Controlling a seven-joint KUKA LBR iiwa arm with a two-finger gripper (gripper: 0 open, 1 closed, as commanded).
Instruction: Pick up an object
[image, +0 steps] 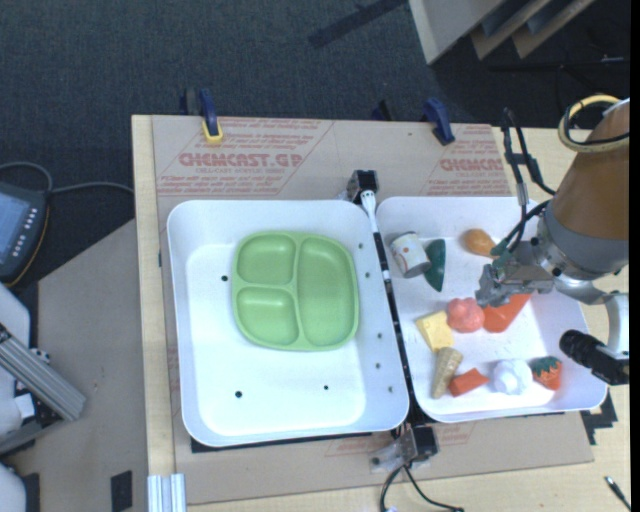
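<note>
My gripper (507, 283) hangs low in the right bin (400, 215), near its right side, on the grey arm with the orange band (595, 190). Directly under its tip lies an orange-red wedge-shaped toy (506, 314), and the gripper's body hides that toy's upper end. A pink-red round toy (464, 315) lies against the wedge on its left. I cannot tell whether the gripper touches either one.
The right bin also holds a white can (406, 252), a dark green piece (435, 262), an orange piece (479, 241), a yellow cheese wedge (435, 330), a cone (445, 370), a white lump (512, 377) and a strawberry (546, 372). A green divided plate (297, 290) lies in the left bin (200, 330).
</note>
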